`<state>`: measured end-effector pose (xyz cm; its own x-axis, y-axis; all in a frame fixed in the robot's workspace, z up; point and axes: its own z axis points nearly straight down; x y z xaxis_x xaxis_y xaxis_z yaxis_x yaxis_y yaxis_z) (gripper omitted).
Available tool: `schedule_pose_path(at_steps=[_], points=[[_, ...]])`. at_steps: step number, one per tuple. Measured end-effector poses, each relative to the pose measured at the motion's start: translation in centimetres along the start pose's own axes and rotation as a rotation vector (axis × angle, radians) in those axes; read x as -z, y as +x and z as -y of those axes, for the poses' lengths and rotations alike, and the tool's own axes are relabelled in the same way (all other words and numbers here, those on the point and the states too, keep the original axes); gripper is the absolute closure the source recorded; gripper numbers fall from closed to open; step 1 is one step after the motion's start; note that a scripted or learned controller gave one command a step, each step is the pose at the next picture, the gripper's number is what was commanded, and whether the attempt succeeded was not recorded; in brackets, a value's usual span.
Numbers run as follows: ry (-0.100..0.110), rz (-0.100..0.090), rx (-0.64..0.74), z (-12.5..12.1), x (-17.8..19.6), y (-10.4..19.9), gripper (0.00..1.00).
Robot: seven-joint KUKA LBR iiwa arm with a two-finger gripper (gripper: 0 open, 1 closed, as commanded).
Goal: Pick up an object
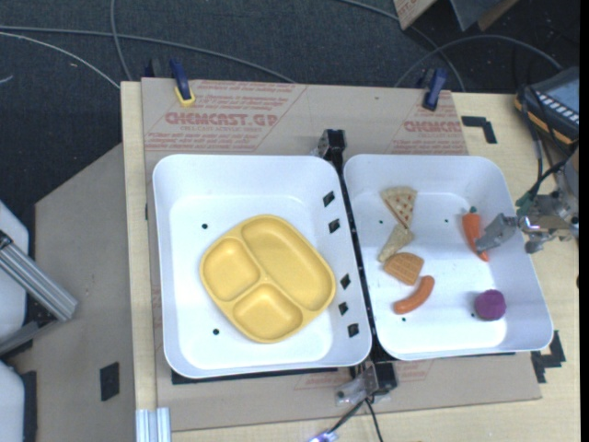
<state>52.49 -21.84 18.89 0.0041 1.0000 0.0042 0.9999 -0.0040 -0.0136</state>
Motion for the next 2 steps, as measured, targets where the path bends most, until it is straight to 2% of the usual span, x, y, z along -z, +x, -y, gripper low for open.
schedule_pose_path(at_steps=[1, 2], points=[[-0.013, 0.004, 0.004, -0.3, 0.7, 0.0, 0.00], [-0.008, 0.001, 0.004, -0.6, -5.6, 0.1, 0.00]])
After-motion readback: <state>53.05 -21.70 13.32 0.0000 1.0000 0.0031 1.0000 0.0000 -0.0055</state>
